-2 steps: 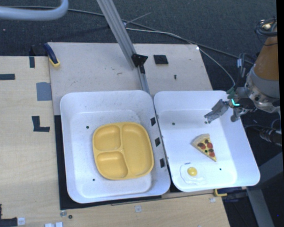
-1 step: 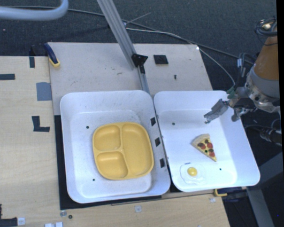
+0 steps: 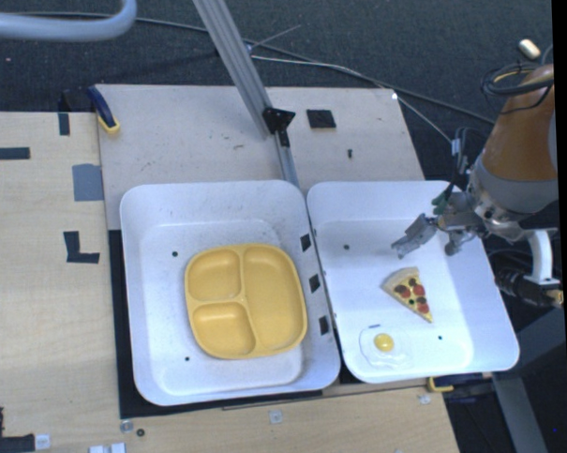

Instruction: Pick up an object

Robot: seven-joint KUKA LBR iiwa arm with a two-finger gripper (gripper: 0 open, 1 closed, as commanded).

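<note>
A toy pizza slice [image 3: 408,293] lies in the middle of the right bin [image 3: 358,218], and a toy fried egg [image 3: 382,344] lies near that bin's front edge. My gripper [image 3: 432,237] hangs over the right bin's upper right part, just above and to the right of the pizza slice. Its fingers [image 3: 412,235] are spread apart with nothing between them. The arm comes in from the right with its orange band [image 3: 522,135] above the wrist.
A yellow three-compartment plate [image 3: 245,300] sits in the left bin [image 3: 154,273]. A slanted metal pole [image 3: 249,72] rises behind the bins. A blue and yellow clamp [image 3: 103,109] lies at the bench's back left. Cables run across the floor behind.
</note>
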